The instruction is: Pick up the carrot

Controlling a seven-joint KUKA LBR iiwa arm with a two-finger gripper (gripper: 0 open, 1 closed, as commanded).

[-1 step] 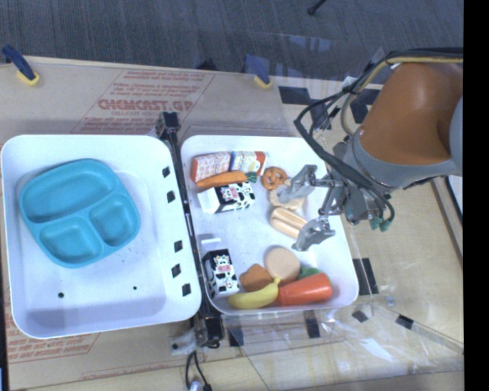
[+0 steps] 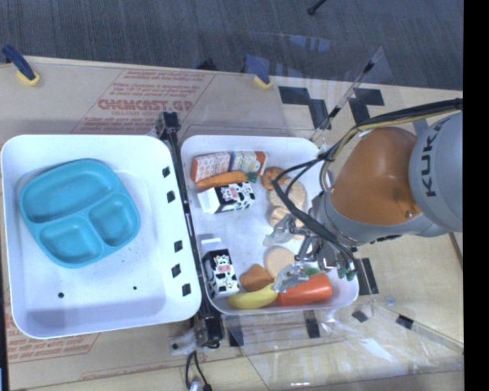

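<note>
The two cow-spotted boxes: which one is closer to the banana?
The cow-spotted box at the right bin's near-left corner; the banana lies right beside it. The other cow-spotted box sits further back, by the sausage.

Even, diffuse overhead light falls across the counter (image 2: pixel 106 96), with the two white bins (image 2: pixel 90 300) bright but not blown out. Shadows stay soft and short along the bin walls and beneath the blue tray (image 2: pixel 77 210). Clear plastic sheeting (image 2: pixel 342 80) catches faint glare near the top right. The frame is low-resolution and slightly soft, small items blurring together.
</note>
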